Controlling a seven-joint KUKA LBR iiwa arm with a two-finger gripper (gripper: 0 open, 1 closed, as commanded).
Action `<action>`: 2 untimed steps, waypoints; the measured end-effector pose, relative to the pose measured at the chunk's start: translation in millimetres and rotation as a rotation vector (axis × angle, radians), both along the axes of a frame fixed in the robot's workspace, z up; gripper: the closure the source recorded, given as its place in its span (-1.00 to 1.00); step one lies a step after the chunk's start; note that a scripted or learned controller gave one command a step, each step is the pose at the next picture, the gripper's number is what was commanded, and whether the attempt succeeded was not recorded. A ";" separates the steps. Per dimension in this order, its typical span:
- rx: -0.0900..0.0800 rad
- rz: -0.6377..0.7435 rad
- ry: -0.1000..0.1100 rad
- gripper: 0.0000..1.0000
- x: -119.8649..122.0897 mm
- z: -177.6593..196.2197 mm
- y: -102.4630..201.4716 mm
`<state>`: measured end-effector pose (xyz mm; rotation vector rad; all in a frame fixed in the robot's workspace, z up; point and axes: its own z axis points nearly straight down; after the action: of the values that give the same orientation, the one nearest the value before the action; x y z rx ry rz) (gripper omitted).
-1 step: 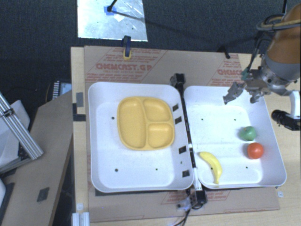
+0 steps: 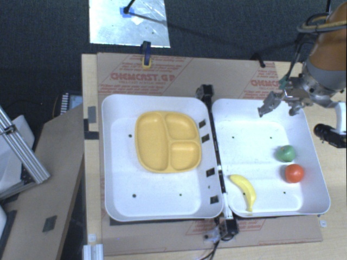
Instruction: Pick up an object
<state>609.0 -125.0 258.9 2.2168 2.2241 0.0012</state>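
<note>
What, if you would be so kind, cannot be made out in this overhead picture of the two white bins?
- Grey arm with orange band: cut off by the camera view's right edge, so its upper links are unseen.
- Two-finger gripper: small and blurred above the right white bin.
- Round green object and round orange-red object: too small to identify.
- Yellow banana: underside hidden.

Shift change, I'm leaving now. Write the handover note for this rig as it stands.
Gripper: open, holding nothing, above the far edge of the right bin.
Right bin: banana near its front left corner; green fruit and orange-red fruit side by side toward its right wall.
Left bin: yellow divided plate.
Done: nothing picked.
Left: lower onto one object, grasp, lift.
</note>
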 end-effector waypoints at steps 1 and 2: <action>0.001 -0.002 0.004 -1.00 -6.7 -46.9 6.5; 0.001 -0.003 0.004 -1.00 -13.3 -91.0 7.7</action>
<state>595.7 -117.3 167.9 2.2220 2.2233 -0.0024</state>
